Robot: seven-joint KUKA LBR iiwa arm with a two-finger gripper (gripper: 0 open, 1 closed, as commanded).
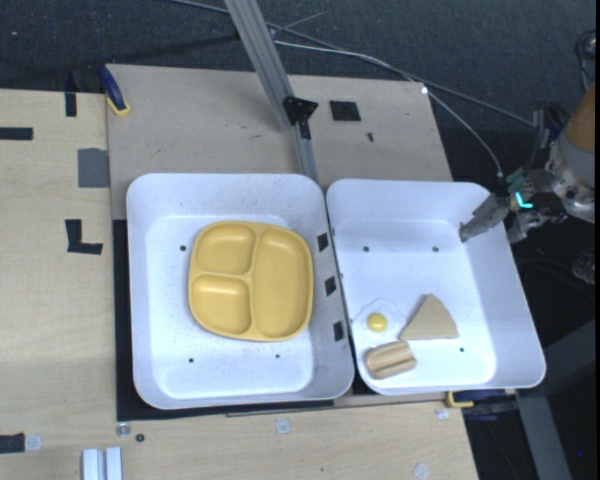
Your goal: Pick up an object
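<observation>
The right bin (500, 298) holds three toy foods near its front. A tan triangular wedge (430, 319) lies flat, with a white fried egg with a yellow yolk (377, 320) just left of it. A tan bread roll (389, 359) lies in front of both. My gripper (497, 228) hangs over the right bin's far right rim, well behind and to the right of the foods. It is open with nothing between its fingers (477, 225).
A yellow divided plate (250, 279) lies in the left bin (150, 268). A grey metal post (265, 48) slants up from behind the bins. Cables run across the dark floor at the back and right.
</observation>
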